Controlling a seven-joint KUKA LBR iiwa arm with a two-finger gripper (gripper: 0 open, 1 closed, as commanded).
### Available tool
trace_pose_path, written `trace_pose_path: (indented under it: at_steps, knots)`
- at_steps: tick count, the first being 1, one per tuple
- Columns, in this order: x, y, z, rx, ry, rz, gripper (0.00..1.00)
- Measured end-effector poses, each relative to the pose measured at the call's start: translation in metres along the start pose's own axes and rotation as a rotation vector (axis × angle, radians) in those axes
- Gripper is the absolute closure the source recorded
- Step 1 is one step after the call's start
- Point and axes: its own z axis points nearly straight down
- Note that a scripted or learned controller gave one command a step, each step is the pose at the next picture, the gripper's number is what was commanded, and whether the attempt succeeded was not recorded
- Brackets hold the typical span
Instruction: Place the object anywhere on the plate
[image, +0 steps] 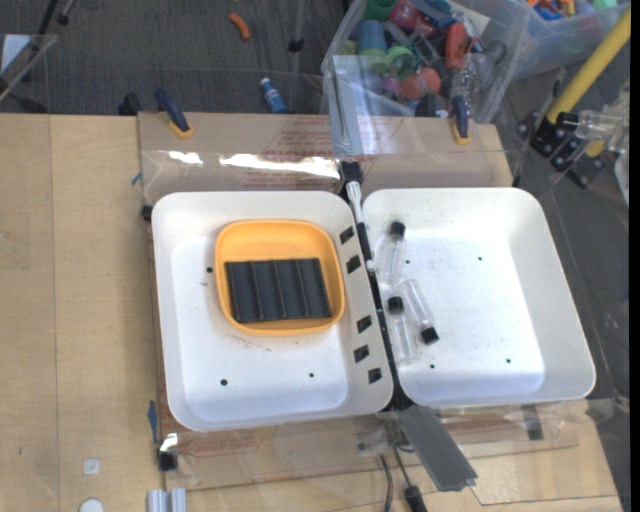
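Observation:
An orange plate (232, 247) with rounded corners sits in the left white bin (190, 390), a little towards the back. A black ribbed rectangular object (277, 290) lies flat on the plate and covers most of its floor. In the right white bin (520, 360), near its left wall, lie clear plastic tubes with black caps: one (392, 250) farther back and two (416, 312) closer to the front, close together.
Small black tabs (358, 295) line the ridge between the two bins. A clear box of colourful toys (420, 60) stands behind the bins. Blue-and-orange clamps (172, 112) hold the backing sheet. A grey bracket (435, 450) sticks out at the front.

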Motion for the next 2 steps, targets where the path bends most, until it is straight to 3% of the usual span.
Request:
trace_pose_path:
  at_steps: [1, 2]
  knots:
    - [0.0033, 0.0018, -0.0006, 0.001, 0.001, -0.324, 1.00]
    - [-0.0057, 0.0050, -0.0003, 0.001, -0.004, -0.522, 1.00]
